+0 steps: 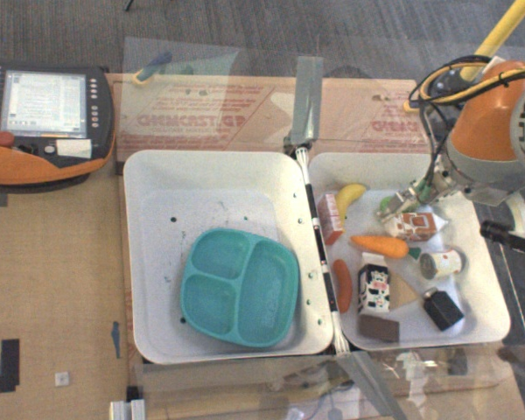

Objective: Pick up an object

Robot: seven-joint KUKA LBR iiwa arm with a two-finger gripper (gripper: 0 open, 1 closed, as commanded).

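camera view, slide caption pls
Arm reaches into right bin of toy food; teal plate sits in left bin.

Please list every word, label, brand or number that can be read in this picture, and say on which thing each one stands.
Red print on the cardboard behind the bins: letters show, too blurred to read with certainty.
Screen of the control pad: lines of text, too small to read.
Small box with red print in the right bin: unreadable.
Black-and-white carton: pattern, no readable words.
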